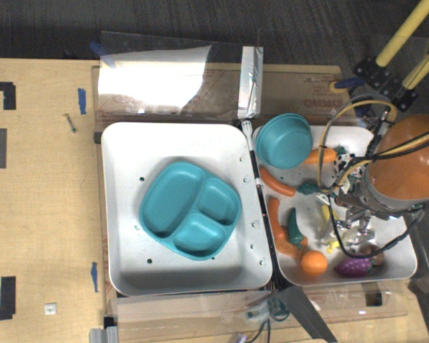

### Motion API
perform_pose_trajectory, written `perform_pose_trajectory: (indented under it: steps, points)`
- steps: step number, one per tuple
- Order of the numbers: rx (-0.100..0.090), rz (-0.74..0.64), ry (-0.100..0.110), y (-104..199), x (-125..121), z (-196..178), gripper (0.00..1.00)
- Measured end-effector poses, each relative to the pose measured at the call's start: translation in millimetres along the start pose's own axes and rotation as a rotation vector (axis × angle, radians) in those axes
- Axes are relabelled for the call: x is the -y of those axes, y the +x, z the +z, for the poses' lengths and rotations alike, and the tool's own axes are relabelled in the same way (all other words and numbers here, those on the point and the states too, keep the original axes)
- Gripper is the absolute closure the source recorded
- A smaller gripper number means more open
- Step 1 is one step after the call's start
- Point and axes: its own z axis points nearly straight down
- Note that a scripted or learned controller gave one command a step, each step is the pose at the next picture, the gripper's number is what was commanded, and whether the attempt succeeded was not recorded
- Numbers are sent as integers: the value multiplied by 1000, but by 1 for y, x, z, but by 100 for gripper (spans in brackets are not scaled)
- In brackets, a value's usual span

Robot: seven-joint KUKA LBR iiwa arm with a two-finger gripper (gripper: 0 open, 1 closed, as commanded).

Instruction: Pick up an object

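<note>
My gripper [354, 239] hangs low over the right bin [407, 263], near its front right corner. A purple toy [354, 266] lies just below it, and an orange ball [314, 263] sits to that toy's left. Cables and the wrist's orange band [409, 166] cover the gripper's upper part. Further left in this bin lie an orange carrot-like piece [277, 185], a second orange piece [275, 224] and a dark teal piece [293, 225]. A teal bowl [284, 140] stands at the bin's back left. I see nothing held.
The left bin [121, 191] holds a teal divided plate [191, 208]. A clear plastic sheet [157, 81] and a metal strip [249, 81] lie behind the bins. Yellow poles [407, 23] stand at the back right. Wooden bench top [36, 191] extends to the left.
</note>
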Motion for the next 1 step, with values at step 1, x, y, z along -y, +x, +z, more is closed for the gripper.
perform_pose_trajectory:
  steps: [1]
  points:
    - [2,-1,2,-1,0,0,0]
